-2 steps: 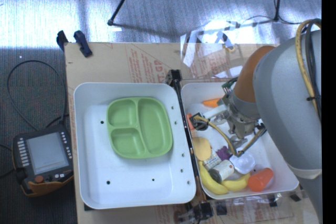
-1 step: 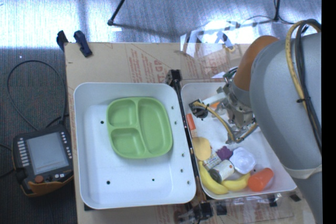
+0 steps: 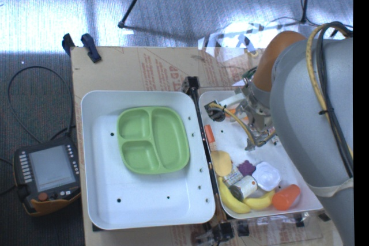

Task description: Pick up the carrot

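Arm [image 3: 311,106] reaches in from right, bulking over right bin [image 3: 214,102]; gripper [image 3: 256,134] low over bin's upper middle, tilted down. Finger state: cannot tell.
Carrot [image 3: 210,137] lies along right bin's left wall, left of gripper, apart from it.
Bin's lower half crowded: banana [image 3: 236,202], orange cup [image 3: 286,197], white cup [image 3: 268,176].
Left bin [image 3: 144,204] bears green divided plate [image 3: 153,139], bare floor around it.
Cardboard print unreadable.
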Robot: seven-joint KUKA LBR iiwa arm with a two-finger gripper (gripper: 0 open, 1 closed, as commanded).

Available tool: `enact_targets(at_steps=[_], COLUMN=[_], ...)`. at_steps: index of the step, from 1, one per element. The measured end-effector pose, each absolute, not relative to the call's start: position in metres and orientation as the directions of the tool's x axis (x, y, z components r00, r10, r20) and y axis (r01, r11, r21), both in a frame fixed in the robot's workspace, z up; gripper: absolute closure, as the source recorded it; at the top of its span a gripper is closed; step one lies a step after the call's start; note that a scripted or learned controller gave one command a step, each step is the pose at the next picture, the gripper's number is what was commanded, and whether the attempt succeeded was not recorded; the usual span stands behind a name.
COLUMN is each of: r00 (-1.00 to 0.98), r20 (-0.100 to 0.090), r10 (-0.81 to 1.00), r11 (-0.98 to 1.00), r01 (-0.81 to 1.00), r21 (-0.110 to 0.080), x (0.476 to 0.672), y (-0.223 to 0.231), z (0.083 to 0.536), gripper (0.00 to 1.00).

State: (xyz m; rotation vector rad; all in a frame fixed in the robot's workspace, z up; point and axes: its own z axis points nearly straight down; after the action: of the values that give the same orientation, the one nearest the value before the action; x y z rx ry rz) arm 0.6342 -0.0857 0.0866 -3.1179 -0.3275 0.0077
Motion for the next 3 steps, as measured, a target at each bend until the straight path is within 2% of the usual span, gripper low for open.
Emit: enact_targets(at_steps=[1,2,3], r00=[0.978,0.977,0.977], r20=[-0.003,-0.006,-0.007], r10=[0.208,0.212,0.213], r11=[-0.978,-0.977,-0.977], r01=[0.208,0.212,0.213], r21=[-0.005,-0.01,-0.01], x=[0.6367,0.6364,0.6363], y=[-0.0881,-0.0871,-0.087], z=[0.087,0.0962,0.0958], gripper=[0.0,1.0,0.0])
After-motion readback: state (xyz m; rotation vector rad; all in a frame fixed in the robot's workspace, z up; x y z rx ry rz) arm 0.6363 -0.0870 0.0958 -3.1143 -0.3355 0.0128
